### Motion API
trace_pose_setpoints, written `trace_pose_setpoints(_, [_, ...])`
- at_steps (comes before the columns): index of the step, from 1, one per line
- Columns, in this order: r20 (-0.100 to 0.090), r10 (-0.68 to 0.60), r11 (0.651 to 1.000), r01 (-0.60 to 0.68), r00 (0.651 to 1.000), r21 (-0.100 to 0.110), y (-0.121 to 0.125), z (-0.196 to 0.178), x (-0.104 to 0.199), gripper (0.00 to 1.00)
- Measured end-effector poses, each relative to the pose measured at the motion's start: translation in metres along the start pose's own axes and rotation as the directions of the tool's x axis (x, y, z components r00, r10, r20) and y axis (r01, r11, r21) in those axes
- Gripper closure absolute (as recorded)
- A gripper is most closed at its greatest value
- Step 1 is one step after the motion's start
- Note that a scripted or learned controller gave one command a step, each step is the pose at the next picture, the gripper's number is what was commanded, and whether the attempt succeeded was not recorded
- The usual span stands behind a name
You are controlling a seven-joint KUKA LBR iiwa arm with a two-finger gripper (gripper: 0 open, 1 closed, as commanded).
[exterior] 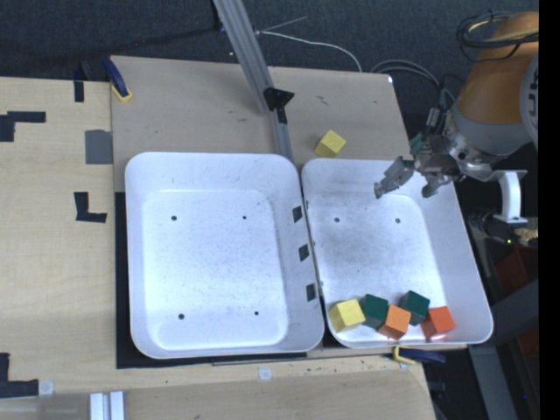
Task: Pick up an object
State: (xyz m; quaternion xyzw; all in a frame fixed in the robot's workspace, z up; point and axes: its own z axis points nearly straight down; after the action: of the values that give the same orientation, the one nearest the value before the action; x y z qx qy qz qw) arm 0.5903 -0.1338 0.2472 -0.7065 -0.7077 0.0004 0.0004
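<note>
2 shallow white plastic bins (214, 169) (459, 234) | 2 yellow cubes (331, 143) (347, 313) | 2 dark green cubes (374, 307) (416, 304) | 2 orange cubes (397, 321) (438, 320)

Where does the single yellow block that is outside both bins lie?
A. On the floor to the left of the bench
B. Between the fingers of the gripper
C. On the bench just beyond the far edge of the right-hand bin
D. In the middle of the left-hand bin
C: the lone yellow block rests on the bare bench surface just past the far rim of the right-hand bin, apart from the gripper.
</note>
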Motion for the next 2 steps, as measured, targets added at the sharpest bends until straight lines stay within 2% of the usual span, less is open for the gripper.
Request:
trace_pose_setpoints(1, [0.002, 0.000, 1.000, 0.000, 1.000, 0.001, 0.029, 0.035, -0.014, 0.00])
trace_pose_setpoints(2, [0.001, -0.001, 1.000, 0.001, 1.000, -0.001, 0.048, 0.035, -0.023, 0.00])
